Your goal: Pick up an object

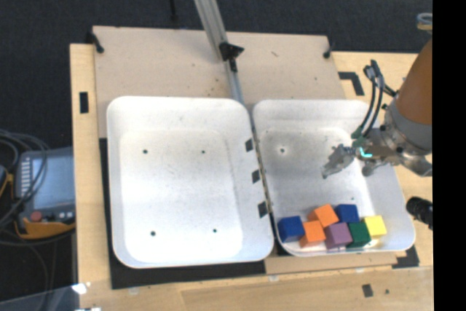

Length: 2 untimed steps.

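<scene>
Several small coloured blocks lie bunched at the near edge of the right bin (306, 127): a blue block (290, 227), two orange blocks (325, 215) (314, 231), a purple block (338, 234), a dark blue one (347, 213), a green one (359, 232) and a yellow one (376, 226). My gripper (336, 160) hangs over the middle right of that bin, above and behind the blocks, reaching in from the right. Nothing shows between its fingers.
The left bin (182, 178) sits beside the right one, with a row of clips along their shared edge. A slanted metal pole (207, 4) rises from the back of the bench. A control pendant (44, 189) and cables lie off the bench at left.
</scene>
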Each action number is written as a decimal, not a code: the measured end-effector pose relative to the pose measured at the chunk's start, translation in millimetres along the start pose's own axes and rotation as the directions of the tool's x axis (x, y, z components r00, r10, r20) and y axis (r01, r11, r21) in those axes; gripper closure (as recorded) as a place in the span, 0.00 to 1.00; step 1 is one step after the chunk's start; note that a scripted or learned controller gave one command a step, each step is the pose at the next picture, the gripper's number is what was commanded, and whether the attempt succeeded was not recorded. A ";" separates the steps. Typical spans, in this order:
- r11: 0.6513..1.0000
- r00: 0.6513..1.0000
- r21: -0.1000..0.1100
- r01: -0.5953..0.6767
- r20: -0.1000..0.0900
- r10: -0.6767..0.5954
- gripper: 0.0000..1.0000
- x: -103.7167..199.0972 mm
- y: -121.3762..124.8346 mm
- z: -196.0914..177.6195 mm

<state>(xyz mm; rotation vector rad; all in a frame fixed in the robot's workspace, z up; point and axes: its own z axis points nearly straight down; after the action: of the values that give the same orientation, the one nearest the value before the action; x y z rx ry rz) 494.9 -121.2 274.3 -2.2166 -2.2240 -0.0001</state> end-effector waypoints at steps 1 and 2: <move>1.000 1.000 -0.004 -0.004 0.001 0.004 0.00 -0.4 0.4 -1.4; 1.000 1.000 0.004 -0.005 0.002 0.005 0.00 -5.3 2.1 60.8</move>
<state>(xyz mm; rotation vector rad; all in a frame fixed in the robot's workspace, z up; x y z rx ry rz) 496.9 -126.5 213.5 -2.2213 -2.2177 0.0068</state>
